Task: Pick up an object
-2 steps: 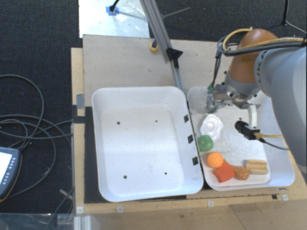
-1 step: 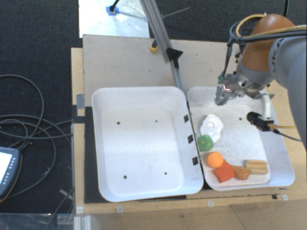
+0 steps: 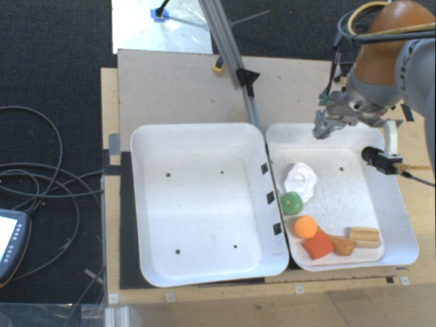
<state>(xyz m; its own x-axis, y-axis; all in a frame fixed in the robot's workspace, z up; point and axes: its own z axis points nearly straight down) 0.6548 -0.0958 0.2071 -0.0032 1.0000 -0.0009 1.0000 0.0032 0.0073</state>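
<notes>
Overhead view of the counter (image 3: 170, 87) with two shallow white bins. The left bin (image 3: 204, 203) carries no objects; the right bin (image 3: 381, 182) holds every candidate. I read the arm's pincer (image 3: 324, 129) as poised above the far rim of the right bin, apart from all objects; whether it is spread or pressed together I cannot tell from this angle. Nothing sits between its tips. The objects cluster toward the near half of the right bin: a white crumpled item (image 3: 301, 180), a green ball (image 3: 291, 203) just beside it by the divider, an orange ball (image 3: 305, 227), a red block (image 3: 318, 246) touching a small brown piece (image 3: 343, 246), and a tan roll (image 3: 364, 236). I judge the step to be approach, before any grasp. My next move calls for travelling toward the near side, choosing one isolated object, then descending.
</notes>
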